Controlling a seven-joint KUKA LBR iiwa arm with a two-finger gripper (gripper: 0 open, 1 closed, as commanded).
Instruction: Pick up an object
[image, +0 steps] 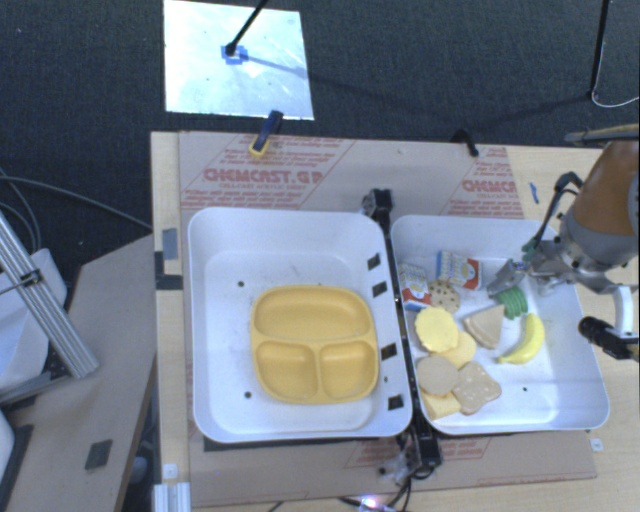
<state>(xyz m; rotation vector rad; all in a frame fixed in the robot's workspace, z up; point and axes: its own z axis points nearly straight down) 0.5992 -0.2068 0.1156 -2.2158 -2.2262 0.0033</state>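
Yellow and curved, the banana (527, 340) lies in the right bin (575, 405), toward the right middle of the frame, its long axis running from upper right down to lower left. Just above its upper end sits a small green ribbed piece (513, 301), and to its left a pale bread slice (486, 326). Either of these looks a fair candidate for the pick, being the nearest things to the tool.

Over them, the gripper (520, 276) hangs at the right side of the frame, its dark metal tip slanting down and to the left toward the green piece. Whether its claw is wide, narrow or closed on anything I cannot tell; the parts blur together there. The green piece appears right at the tip, touching or just beside it; the banana lies below and slightly right of the tip in the picture, so a pick of it would call for a short move toward the lower edge of the frame, with the claw set across the fruit's slanted length.

Further left in the same bin lie round yellow slices (437, 329), a cracker-like toast (477, 387) and a small printed packet (458, 268). A yellow divided tray (313, 342) rests in the left bin (215, 300).
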